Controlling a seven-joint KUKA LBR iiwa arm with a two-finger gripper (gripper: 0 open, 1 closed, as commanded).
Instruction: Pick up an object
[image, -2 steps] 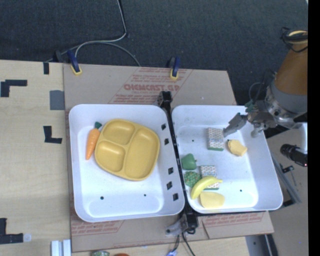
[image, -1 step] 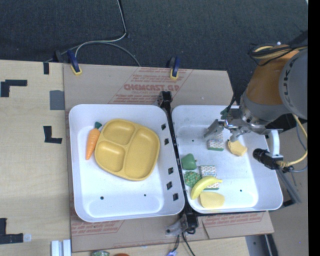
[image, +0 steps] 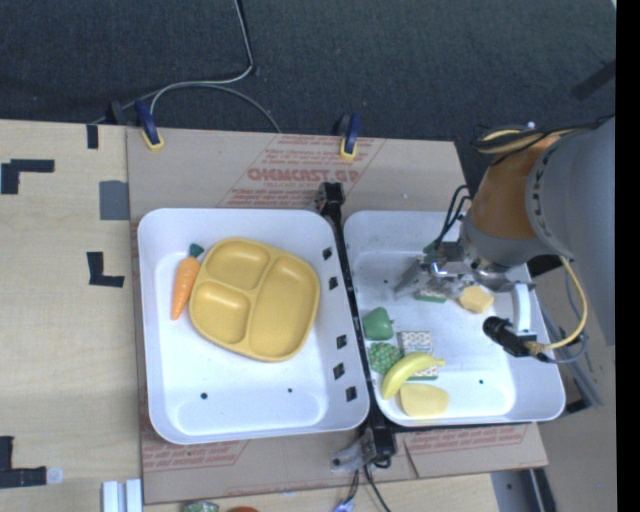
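The arm reaches in over the right bin (image: 540, 405), and its gripper (image: 432, 277) hangs low over the upper middle of that bin's floor, close to the white surface. The fingers are a blur of grey metal from this height, and I cannot tell whether they stand apart or together; nothing can be made out between them, so no grasp is confirmed. Just to the right of the fingers, almost under the wrist, lies a small pale yellow block (image: 476, 298), and a small greenish scrap (image: 432, 296) sits directly beneath them, too small to name. Below and a little left of the fingers lies a green piece (image: 377, 323), then a green patterned piece (image: 383, 356), a banana (image: 408, 370) and a yellow lemon-like piece (image: 424, 400), each farther off toward the bin's near wall. Well to the left of the fingers, in the left bin (image: 235, 415), rest a yellow divided plate (image: 254, 298) and a carrot (image: 183, 285) beside it. My reading is that the descent or closing step is in hand, aimed at whatever lies right under the fingers. The next move calls for a firm closure on that item and a straight lift, then a check that something actually rises with it.
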